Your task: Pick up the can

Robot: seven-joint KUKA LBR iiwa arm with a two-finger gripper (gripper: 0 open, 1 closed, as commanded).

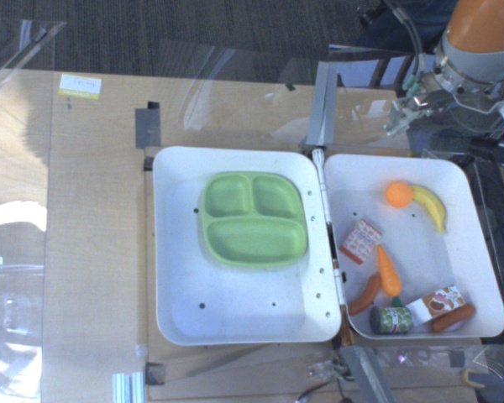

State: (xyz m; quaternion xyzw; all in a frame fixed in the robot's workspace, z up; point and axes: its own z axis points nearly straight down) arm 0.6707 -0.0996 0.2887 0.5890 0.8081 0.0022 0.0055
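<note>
White and shallow, two bins sit side by side on the tabletop point(84, 225). In the left bin point(176, 309) lies a green divided plate point(254, 219). The right bin point(479, 225) holds more — an orange point(398, 194) touching a banana point(431, 206), a small red-and-white packet point(361, 240), a carrot point(388, 271), two sausages point(364, 294) point(454, 316), a carton point(437, 304) and the can point(391, 319), lying on its side near the front wall beside the carton. Above the right bin's far corner hangs the claw point(407, 99); I cannot tell its grip.
</note>
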